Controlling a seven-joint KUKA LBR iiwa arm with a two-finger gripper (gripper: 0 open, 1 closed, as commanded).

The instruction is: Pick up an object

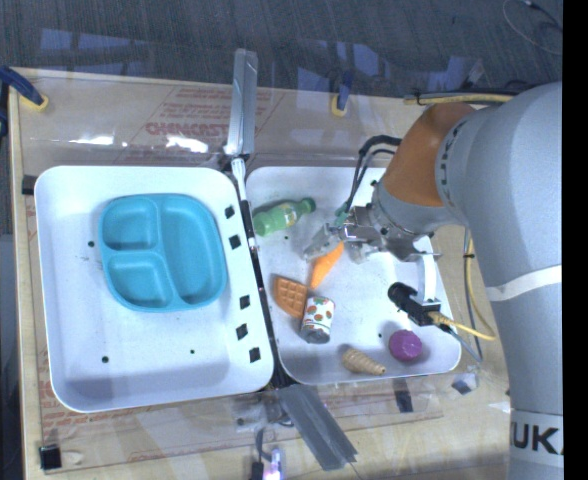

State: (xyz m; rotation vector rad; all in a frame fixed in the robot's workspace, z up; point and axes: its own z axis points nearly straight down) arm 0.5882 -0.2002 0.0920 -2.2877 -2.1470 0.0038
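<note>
In the right bin (304, 368) lie a green bottle (280, 215), an orange carrot (325, 264), a waffle piece (290, 295), a patterned can (317, 319), an ice-cream cone (361, 360) and a purple ball (406, 345). My gripper (335, 236) hangs low over the bin's middle, just above the carrot's upper end and right of the bottle. The carrot lies right under the fingertips, touching or nearly so. The grey arm with its orange band (419, 163) comes in from the right.
The left bin (74, 348) holds a blue divided plate (162, 249). A divider with black clips (246, 298) runs between the bins. A black cable end (412, 303) and a yellow wire (469, 328) hang by the right bin's right wall.
</note>
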